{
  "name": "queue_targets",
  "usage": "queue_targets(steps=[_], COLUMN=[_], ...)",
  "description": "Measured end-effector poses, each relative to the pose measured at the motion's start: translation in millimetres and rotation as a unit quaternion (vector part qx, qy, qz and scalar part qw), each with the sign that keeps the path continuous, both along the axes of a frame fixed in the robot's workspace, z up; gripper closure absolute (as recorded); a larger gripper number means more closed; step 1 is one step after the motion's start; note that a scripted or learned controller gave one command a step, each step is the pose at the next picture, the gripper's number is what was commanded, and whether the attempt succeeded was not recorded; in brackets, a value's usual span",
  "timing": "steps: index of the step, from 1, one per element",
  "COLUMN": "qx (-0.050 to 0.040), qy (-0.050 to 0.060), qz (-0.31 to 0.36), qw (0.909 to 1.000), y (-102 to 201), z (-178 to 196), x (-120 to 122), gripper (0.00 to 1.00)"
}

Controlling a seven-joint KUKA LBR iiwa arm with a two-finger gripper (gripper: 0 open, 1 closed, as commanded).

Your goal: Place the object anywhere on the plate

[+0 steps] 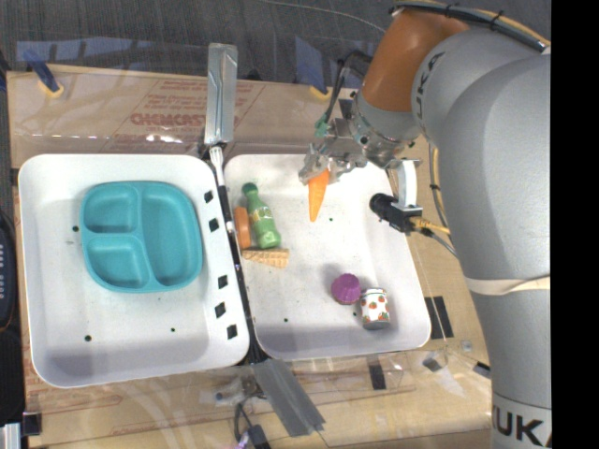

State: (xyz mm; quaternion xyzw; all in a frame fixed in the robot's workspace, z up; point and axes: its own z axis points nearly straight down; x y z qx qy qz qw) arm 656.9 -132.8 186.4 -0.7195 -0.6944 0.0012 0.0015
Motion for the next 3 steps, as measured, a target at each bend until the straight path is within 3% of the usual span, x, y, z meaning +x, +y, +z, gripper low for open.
queue_targets(steps=[1,2,3], qx=[0.001,0.0006,-0.0003], qy=[0.0,-0.001,-0.001], qz=[0.017,0.087,0.085], qw=[0.9998,0.9962,0.9964], y=[96,176,174], z=[5,5,5], x=[-39,-32,-32], gripper=[1.0,1.0,0.0])
